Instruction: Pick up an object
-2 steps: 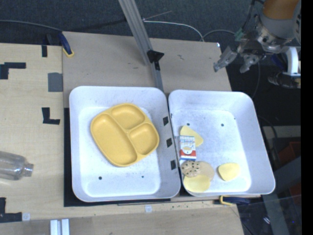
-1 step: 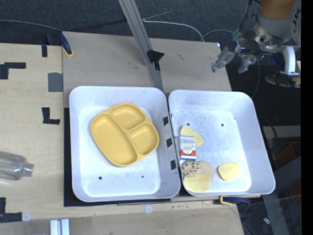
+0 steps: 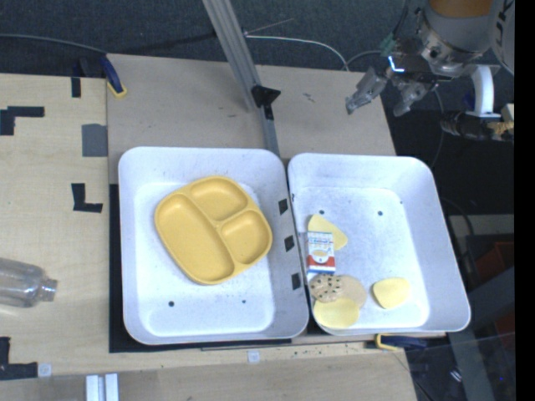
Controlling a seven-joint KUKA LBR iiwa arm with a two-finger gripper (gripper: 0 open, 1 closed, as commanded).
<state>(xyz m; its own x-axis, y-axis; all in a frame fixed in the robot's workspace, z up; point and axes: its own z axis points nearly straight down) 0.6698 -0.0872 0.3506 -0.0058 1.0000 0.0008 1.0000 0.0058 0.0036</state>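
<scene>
My gripper (image 3: pixel 383 95) hangs high at the upper right, beyond the far edge of the right bin (image 3: pixel 418 174), with its two fingers spread open and nothing between them. Several small objects lie in the near half of the right bin: a small red and white carton (image 3: pixel 321 251), a yellow piece (image 3: pixel 328 226) under its far end, a round cookie (image 3: pixel 327 287), a yellow lump (image 3: pixel 389 291) and another yellow piece (image 3: pixel 337 312) at the front wall. The left bin (image 3: pixel 142 224) holds a yellow divided plate (image 3: pixel 212 228).
A slanted metal bar (image 3: pixel 232 36) runs from the top down to the gap between the bins. A clear plastic bottle (image 3: pixel 23 282) lies on the bench at the far left. Cables (image 3: pixel 292 40) cross the bench behind the bins.
</scene>
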